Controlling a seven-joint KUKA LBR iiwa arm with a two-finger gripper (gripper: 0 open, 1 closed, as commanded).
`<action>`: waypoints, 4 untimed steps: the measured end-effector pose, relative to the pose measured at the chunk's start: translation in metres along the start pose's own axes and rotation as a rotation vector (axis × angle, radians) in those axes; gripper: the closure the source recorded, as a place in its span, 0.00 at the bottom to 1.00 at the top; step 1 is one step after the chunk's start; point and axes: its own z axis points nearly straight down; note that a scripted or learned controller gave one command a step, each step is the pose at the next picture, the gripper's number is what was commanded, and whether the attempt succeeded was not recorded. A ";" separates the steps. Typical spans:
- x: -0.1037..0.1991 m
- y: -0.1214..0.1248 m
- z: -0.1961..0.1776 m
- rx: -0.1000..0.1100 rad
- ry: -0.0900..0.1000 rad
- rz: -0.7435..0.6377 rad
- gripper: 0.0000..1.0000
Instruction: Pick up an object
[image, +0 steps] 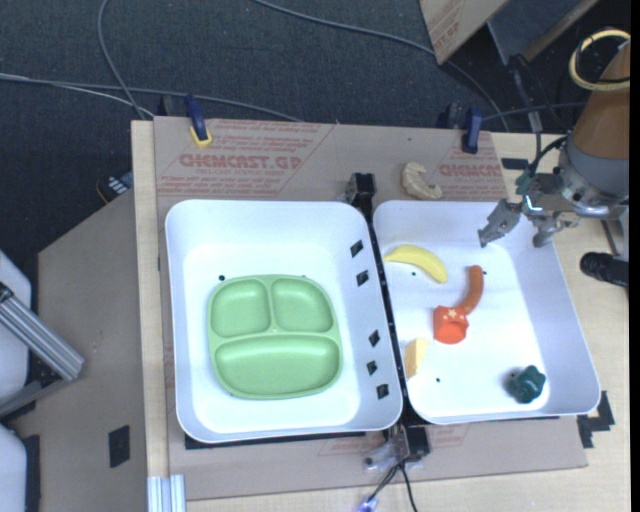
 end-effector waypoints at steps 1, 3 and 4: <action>0.000 0.003 -0.008 -0.013 -0.003 -0.003 0.00; 0.006 0.005 0.098 -0.007 -0.001 -0.003 0.00; 0.007 0.005 0.123 -0.009 -0.002 -0.003 0.00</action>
